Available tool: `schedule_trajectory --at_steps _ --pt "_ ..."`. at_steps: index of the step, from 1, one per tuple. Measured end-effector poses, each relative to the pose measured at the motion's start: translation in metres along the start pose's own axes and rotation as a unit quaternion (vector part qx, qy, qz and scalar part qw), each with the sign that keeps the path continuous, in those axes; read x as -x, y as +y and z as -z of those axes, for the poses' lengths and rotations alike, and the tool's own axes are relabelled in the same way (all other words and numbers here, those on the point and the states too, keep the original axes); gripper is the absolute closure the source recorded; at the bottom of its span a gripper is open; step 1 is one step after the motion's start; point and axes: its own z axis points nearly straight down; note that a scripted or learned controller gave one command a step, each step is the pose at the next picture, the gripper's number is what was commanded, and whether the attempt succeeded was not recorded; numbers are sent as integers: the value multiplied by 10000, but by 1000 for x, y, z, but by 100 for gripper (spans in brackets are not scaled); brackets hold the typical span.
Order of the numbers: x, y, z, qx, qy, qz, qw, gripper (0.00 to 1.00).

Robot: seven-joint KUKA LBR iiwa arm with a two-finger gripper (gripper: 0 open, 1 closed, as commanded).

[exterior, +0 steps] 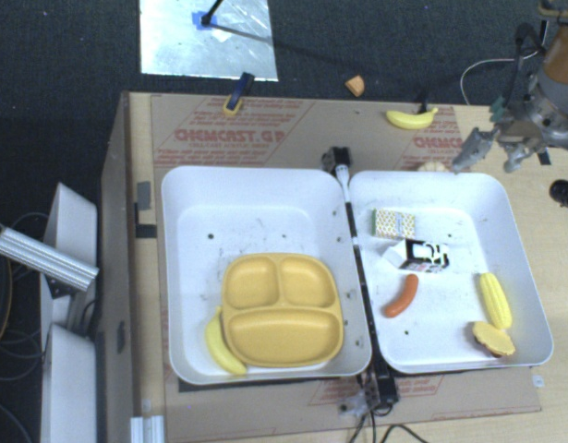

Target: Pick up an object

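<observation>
gripper: fingers apart, nothing between them, above right bin's far right corner
hot dog: right bin, middle
corn: right bin, near right wall
yellow tray: left bin

A brown table with red letters printed on its top. Two white bins side by side on it: the left bin and the right bin, touching in the middle. One yellow banana on the bare table top, behind the right bin, near the back edge. A blue and yellow clip on the back edge, behind the left bin.
</observation>
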Motion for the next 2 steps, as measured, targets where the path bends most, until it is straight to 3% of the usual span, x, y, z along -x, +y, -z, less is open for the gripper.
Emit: schedule_trajectory --at_steps 1,2 --pt "-27 -49 -150 -29 9 -9 10000 0" --pt "-41 -86 -177 78 -3 -7 10000 0"
